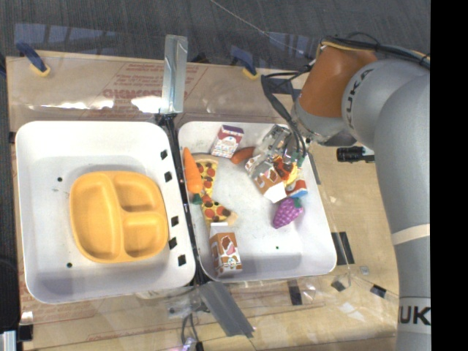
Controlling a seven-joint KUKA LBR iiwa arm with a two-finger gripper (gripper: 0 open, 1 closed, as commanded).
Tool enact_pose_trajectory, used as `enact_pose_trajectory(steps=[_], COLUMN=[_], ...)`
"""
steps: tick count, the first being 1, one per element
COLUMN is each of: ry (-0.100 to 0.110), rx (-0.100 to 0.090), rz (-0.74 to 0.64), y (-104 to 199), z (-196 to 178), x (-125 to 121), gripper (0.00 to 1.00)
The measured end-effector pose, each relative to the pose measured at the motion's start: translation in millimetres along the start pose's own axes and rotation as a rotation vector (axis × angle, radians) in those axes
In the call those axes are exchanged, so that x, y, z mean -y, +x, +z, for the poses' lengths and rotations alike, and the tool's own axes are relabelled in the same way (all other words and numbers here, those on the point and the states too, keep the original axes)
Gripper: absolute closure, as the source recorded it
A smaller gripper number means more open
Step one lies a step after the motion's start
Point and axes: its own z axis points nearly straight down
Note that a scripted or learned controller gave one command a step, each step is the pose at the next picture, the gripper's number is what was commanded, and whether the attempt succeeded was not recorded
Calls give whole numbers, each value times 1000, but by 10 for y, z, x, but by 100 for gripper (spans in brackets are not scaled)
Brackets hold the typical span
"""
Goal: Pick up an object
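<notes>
The gripper [269, 156] hangs low over a tight toy cluster [281, 178] at the right bin's [314, 251] upper right; whether it is parted or closed, I cannot tell. Crowding could make a grab slip or snag a neighbour: the knobbly purple grapes [287, 211] lie just below, the smooth carrot [191, 172] lies centre-frame

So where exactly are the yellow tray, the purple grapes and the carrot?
yellow tray [117, 214]: camera view, on the ridge between its compartments.
purple grapes [287, 212]: camera view, middle of the bunch.
carrot [191, 172]: camera view, mid-length of its orange body.
</notes>
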Motion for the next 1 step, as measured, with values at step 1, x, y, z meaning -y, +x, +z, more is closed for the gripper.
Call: enact_pose_trajectory(steps=[1], ry=[-5], rx=[9], rz=[335], y=[27], z=[-765], x=[12], gripper=[100])
